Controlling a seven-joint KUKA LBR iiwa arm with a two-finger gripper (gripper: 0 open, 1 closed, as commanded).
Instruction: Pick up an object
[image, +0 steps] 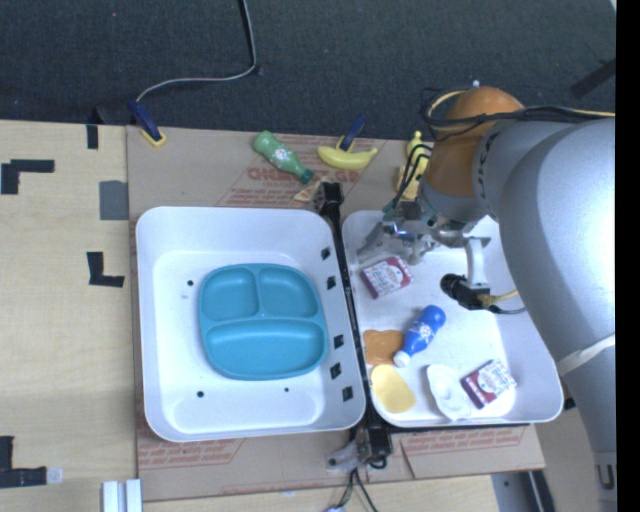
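The surface is seen from above, covered partly by brown cardboard, with two white bins side by side. The grey arm, with its orange band, is seen over the right bin, which serves here as the landmark. The left bin is set just beside the right bin, touching it along a black clipped seam, and a blue divided plate is seen lying flat in its middle.

The tool is placed low over the far left corner of the right bin; whether it is apart or together cannot be told, and no object is seen within it.

Inside the right bin, a red and white packet lies just beside the tool, toward the near side. A blue and white bottle lies tilted near the bin's middle, with an orange-brown piece touching its white end and a yellow piece just nearer. A white item and a second red packet rest at the near right corner.

Beyond the right bin's far edge, a yellow banana and a green bottle lie on the cardboard.
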